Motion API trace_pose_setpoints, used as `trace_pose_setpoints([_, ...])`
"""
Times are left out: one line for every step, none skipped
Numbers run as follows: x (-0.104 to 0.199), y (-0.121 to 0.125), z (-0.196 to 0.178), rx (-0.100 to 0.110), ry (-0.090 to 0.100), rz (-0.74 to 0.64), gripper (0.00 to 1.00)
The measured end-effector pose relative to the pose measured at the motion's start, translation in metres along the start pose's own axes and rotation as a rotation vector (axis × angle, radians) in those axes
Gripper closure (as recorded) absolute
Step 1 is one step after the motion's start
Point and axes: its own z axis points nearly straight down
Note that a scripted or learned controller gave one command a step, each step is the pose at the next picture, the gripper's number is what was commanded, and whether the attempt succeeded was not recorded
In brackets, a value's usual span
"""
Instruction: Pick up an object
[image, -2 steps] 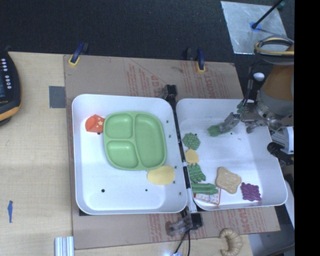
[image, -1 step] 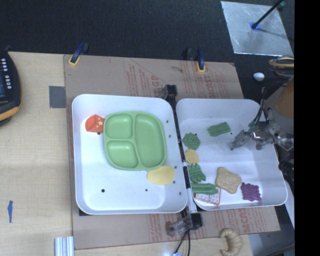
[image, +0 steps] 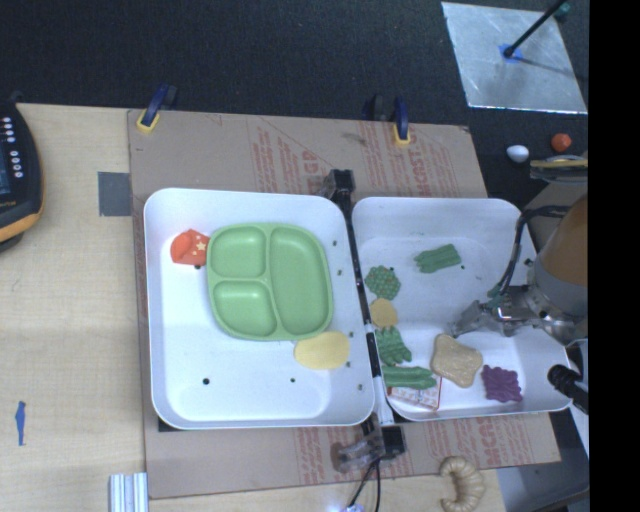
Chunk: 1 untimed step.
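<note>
- Tan, bread-shaped toy slice (image: 456, 360) lies in the right white bin (image: 400, 215), just at seven o'clock from the metal tool (image: 487, 315).
- Tool hangs low over the bin; whether it is spread or closed I cannot tell.
- Purple grape cluster toy (image: 501, 382) sits beside the slice at four o'clock, near the bin's rim.
- Open floor lies toward twelve o'clock.

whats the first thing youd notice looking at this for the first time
The green plate with three compartments stands out first, sitting in the left bin with a red piece at its upper left and a yellow piece at its lower right. Next comes the right bin, scattered with small green toy foods, a bread slice and purple grapes. The tool reaches in over that bin's right side.
</note>
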Motion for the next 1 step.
trace_pose_setpoints([-0.0090,0.0854,-0.0218,-0.014,-0.005,-0.004,0.00])
